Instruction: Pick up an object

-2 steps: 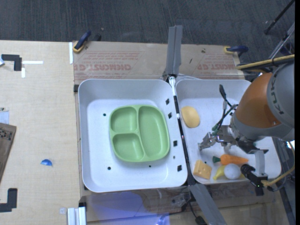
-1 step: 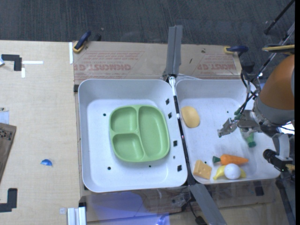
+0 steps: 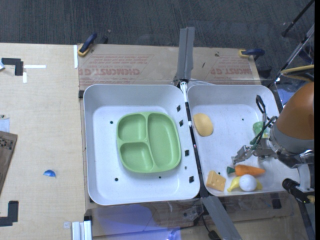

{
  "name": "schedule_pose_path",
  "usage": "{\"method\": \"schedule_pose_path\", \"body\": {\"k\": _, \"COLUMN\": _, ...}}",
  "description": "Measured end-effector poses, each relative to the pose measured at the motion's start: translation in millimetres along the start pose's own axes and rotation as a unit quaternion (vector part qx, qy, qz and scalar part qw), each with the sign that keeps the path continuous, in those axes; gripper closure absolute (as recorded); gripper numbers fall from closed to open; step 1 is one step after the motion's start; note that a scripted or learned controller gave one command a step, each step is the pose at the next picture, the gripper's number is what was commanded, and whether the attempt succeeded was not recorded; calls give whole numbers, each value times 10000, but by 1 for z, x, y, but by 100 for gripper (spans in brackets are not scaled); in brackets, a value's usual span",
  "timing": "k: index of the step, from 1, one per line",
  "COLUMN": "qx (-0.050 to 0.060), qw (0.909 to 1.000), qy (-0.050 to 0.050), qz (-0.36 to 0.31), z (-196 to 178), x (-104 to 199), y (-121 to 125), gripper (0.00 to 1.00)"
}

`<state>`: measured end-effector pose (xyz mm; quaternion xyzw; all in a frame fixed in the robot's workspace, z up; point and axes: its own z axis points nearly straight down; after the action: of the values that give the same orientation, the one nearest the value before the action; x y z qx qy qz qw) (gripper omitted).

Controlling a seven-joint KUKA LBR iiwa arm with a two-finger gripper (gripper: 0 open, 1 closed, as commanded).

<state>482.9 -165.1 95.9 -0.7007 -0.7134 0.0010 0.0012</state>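
In the right bin (image 3: 227,109), my gripper (image 3: 243,155) hangs low near the front right, just above an orange carrot (image 3: 249,170). Nothing is visibly in its grasp. Right in front of the carrot lie a white egg (image 3: 247,183) and a small yellow piece (image 3: 234,185). A yellow cheese wedge (image 3: 216,181) sits to their left. A tan rounded item (image 3: 203,124) lies apart near the bin's left wall. Beside the arm's wrist, a green item (image 3: 258,128) is partly hidden.
The left bin (image 3: 100,134) holds a green divided plate (image 3: 149,142). A grey divider post (image 3: 186,54) stands behind the bins' shared wall. The orange-banded arm (image 3: 300,116) covers the right bin's right side.
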Motion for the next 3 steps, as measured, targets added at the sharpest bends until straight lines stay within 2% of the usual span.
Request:
{"method": "schedule_pose_path", "body": {"k": 1, "qx": 0, "qw": 10000, "qy": 2, "qz": -65, "z": 5, "x": 23, "y": -6, "gripper": 0}}
{"method": "schedule_pose_path", "body": {"k": 2, "qx": -11, "qw": 9999, "qy": -7, "qz": 121, "z": -50, "x": 16, "y": -5, "gripper": 0}}
{"method": "schedule_pose_path", "body": {"k": 3, "qx": 4, "qw": 9981, "qy": 0, "qz": 620, "z": 4, "x": 29, "y": -6, "gripper": 0}}
